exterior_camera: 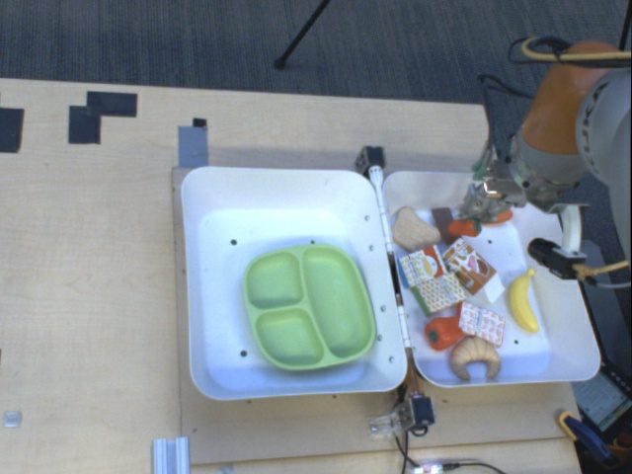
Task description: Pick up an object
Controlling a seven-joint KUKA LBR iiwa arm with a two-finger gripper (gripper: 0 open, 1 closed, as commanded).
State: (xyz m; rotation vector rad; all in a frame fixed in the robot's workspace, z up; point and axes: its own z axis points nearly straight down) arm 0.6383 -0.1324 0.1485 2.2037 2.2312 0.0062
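Note:
My gripper [482,201] hangs over the back of the right bin [568,358], reaching in from the right. Just below and left of it lies a small red-orange item [462,229], close to the gripper tip; whether they touch is unclear. A tan bread roll [415,229] sits at the bin's back left. Small printed boxes [446,270] crowd the middle. A yellow banana [522,301] lies to the right. A red pepper [443,332], a checkered packet [482,322] and a croissant [475,356] sit at the front.
The left bin [212,265] holds a green divided plate [310,306]. A ridge [387,265] separates the two bins. A small dark item [441,217] lies beside the roll.

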